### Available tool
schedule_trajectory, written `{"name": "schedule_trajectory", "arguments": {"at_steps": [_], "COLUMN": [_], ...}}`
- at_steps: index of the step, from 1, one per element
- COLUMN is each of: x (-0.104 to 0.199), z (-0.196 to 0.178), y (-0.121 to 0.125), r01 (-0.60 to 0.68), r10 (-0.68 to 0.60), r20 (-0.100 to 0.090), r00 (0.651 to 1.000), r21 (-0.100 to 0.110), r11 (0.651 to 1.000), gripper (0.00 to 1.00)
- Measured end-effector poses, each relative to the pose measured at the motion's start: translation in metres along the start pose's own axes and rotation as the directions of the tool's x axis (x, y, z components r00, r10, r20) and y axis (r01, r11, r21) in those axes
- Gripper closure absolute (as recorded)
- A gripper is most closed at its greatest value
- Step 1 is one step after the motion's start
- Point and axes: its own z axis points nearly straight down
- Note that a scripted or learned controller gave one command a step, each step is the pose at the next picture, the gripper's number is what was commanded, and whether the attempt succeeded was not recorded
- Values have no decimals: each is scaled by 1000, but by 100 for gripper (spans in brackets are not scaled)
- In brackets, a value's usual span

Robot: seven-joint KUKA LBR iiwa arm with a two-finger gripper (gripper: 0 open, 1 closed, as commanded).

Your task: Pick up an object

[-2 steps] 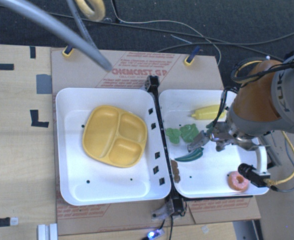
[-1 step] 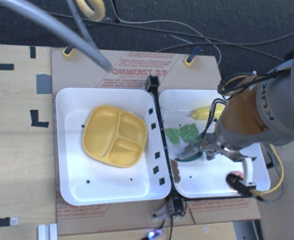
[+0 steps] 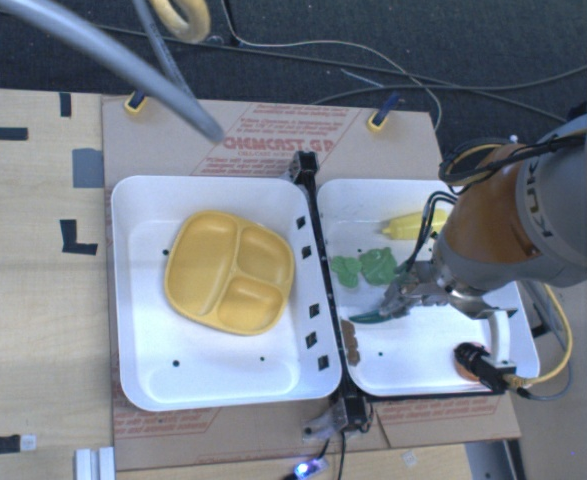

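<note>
We see the claw [image 3: 405,300] low inside the right bin [image 3: 413,373], at the end of the grey arm with its orange band [image 3: 488,223], which reaches in from the right. Whether it is open or closed, we cannot tell.

Just left of the claw, touching or nearly touching it, lies a green object [image 3: 368,266] on the bin floor; it looks soft and crumpled. A thin dark green piece [image 3: 368,317] lies just below the claw, toward the near side. We judge the green object to be light and floppy, so it may fold or slip; a pinch across its bunched middle seems the surest hold.

Farther off, a yellow object [image 3: 405,227] sits toward the far side of the bin, partly behind the arm.

In the left bin [image 3: 138,298], a yellow divided plate [image 3: 230,271] lies flat; stiff and broad, we judge it graspable only at its rim.

Both bins rest on a cardboard sheet [image 3: 273,133] on the surface.
</note>
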Motion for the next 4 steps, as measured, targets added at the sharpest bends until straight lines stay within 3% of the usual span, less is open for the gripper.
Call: {"name": "schedule_trajectory", "arguments": {"at_steps": [2,4], "x": [-6,86], "z": [-113,-116], "y": [3,4], "r01": [-1,4], "r10": [1,-4], "r20": [3,1], "r00": [1000,1000], "r21": [-9,-5], "r11": [1000,1000], "gripper": [100,100]}}
